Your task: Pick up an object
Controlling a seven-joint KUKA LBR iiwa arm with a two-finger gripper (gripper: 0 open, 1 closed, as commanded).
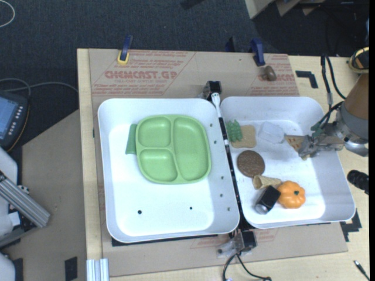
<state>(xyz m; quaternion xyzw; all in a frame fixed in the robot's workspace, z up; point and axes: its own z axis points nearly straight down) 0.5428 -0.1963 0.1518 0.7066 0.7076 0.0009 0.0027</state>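
Gripper [307, 147] low over the right bin [337, 209], close to that bin's right wall, arm entering from the right edge of the view. Fingertips sit at or just beside a small tan piece [293, 140]; whether the fingers are spread or closed on anything cannot be told at this size and angle. Nothing is visibly held.

Step in hand, as judged: the approach or descent onto a target, grasp not yet confirmed. Nearest candidate is the tan piece, lying flat on the bin floor near the right wall, its long axis running roughly left to right across the bin, far end toward the gripper. Its outline is too small to say which end is which.

Other contents of the right bin: clear plastic cup [271, 133] just left of the tan piece; green toy [235, 132] and tan block [248, 136] near the left wall; brown disc [251, 163] toward the middle; orange pumpkin [291, 195] touching a black object [268, 199] near the front edge.

Left bin [170, 215] carries a green divided plate [173, 148] toward its back half.

Next move likely calls for fingers straddling the tan piece across its short axis, then a straight lift clear of the cup.
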